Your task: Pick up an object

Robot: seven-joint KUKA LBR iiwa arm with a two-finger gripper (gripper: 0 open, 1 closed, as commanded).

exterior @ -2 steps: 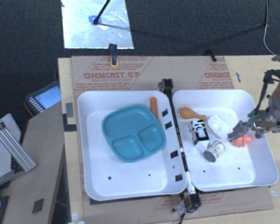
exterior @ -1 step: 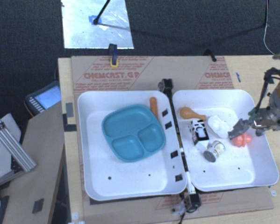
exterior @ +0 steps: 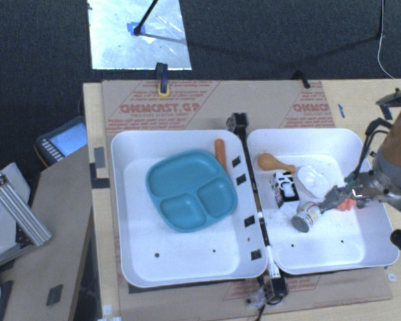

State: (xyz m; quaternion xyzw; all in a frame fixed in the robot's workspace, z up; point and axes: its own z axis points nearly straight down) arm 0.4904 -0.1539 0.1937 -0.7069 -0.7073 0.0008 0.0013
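Note:
The right bin holds a tan drumstick-shaped piece, a black and white box, a white lump and a small grey cylinder. My gripper reaches in from the right, low over the bin, with its tip right next to the grey cylinder and just below the white lump. Something small and red shows at the gripper's body. The left bin carries a blue divided plate and an orange stick at its far edge.
A black divider runs between the two bins. Both bins rest on a cardboard sheet. A yellow clip sits on the sheet's far edge. The arm's grey body hangs over the right bin's right rim.

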